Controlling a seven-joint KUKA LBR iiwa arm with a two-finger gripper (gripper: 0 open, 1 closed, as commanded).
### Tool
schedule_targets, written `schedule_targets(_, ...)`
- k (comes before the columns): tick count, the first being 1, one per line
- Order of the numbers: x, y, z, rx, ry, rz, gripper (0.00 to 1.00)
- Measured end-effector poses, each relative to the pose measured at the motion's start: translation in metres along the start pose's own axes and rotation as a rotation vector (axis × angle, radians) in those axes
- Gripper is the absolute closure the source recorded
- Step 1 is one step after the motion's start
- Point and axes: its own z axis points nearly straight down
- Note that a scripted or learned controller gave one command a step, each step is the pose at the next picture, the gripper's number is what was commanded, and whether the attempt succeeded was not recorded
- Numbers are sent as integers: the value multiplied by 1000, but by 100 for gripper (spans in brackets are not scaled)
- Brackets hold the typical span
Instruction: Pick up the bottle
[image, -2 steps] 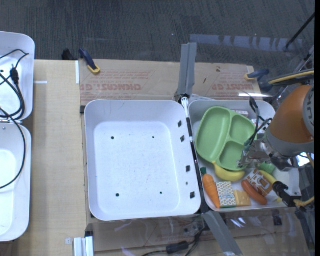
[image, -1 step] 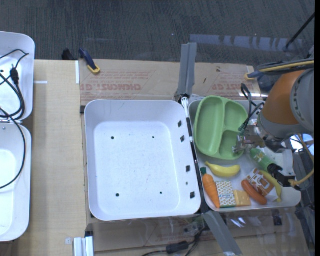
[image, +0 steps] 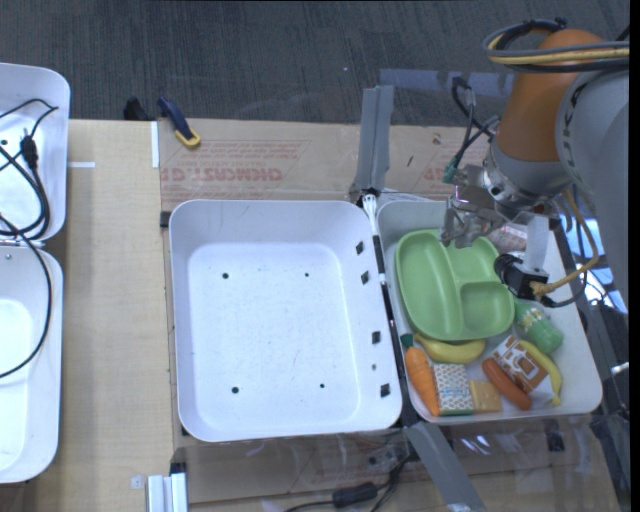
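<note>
Pincer (image: 463, 232) hangs over green tray (image: 450, 285) at right bin's (image: 590, 385) back; finger spread unclear. Bottle (image: 538, 330) wedged beside tray, untouched, among crowded toy food.

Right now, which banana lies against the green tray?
The banana under the green tray's front edge; the other banana curves beside the bottle.

Glossy green plastic tray (image: 445, 290), smooth white plastic bins (image: 270, 320), matt cardboard underneath (image: 250, 160).
</note>
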Motion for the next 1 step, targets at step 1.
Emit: schedule_targets(1, 0, 0, 0, 1, 0, 0, 0)
